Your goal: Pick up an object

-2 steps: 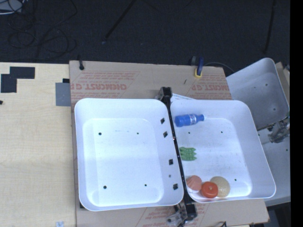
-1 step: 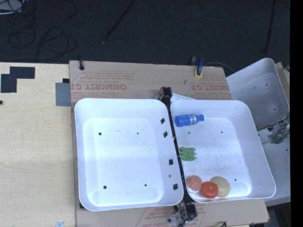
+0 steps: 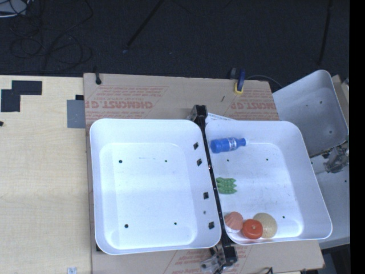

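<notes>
White right bin point(image 3: 296, 153) holds blue bottle point(image 3: 227, 145), green pods point(image 3: 226, 185).

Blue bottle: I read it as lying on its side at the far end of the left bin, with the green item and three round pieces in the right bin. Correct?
Not quite. The blue bottle lies on its side at the far end of the right bin, not the left bin. The camera view shows it there, with the green item and three round pieces in that same right bin, as you said.

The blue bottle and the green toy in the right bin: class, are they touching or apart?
Apart. The camera view shows bare white bin floor between the blue bottle, near the right bin's far wall, and the green toy lying nearer the camera.
</notes>
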